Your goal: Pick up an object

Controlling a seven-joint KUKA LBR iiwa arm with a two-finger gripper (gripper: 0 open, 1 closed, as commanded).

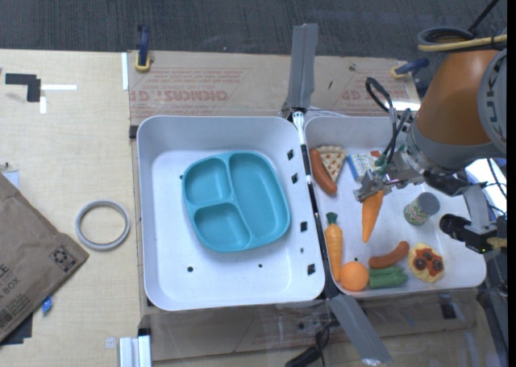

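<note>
Carrot (371,212), the loose orange cone near the middle of the right bin (476,277), looks like the thing being gone for: its broad top sits right at the gripper (372,189), and its tip points down toward six o'clock. The fingers seem to close around that top end, but the metal tips and the carrot's shoulder blur together, so I cannot tell whether it is truly pinched or merely touched. Hanging tip-down like that would suit a carrot gripped at its thick end, though it may equally be lying flat on the bin floor.

At ten o'clock from the gripper lies a pizza slice (330,160) with a hot dog (323,175) just beside it. At three o'clock stands a small can (420,210), apart from the carrot. At five o'clock lie a sausage (389,256) and, further out, a round tart (426,262). Toward seven o'clock a second carrot with a green top (333,238) lies along the bin's left wall, with an orange (353,275) and a green vegetable (388,277) at its lower end.

Far out at nine o'clock, the left bin (161,196) holds a blue divided plate (235,200), probably a drop spot. Beyond it a tape ring (102,223) rests on the bench.
</note>
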